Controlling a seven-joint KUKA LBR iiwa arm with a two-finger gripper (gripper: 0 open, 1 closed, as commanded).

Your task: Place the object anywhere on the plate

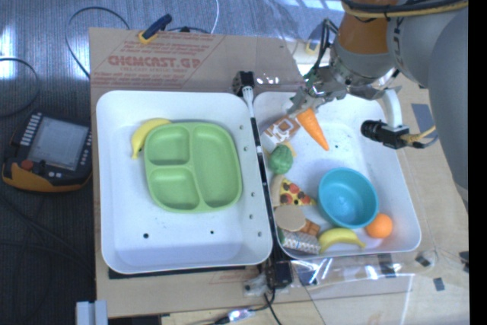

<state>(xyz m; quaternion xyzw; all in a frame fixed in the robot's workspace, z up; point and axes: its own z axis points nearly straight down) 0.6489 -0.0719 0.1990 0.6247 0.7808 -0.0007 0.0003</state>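
Observation:
A green three-compartment plate [194, 164] lies in the left bin [122, 232] with nothing on it. An orange toy carrot [314, 129] hangs over the back of the right bin [396, 179], tip pointing down and to the right. My gripper [306, 104] is directly over the carrot's wide end, and its fingers are shut on that end. The gripper and carrot are to the right of the divider between the bins, well away from the plate.
A yellow banana [144, 135] lies against the plate's left rim. The right bin holds a snack packet [280, 129], a green fruit [281, 158], a pizza slice [291, 192], a blue bowl [347, 198], an orange [379, 226] and a second banana [340, 238].

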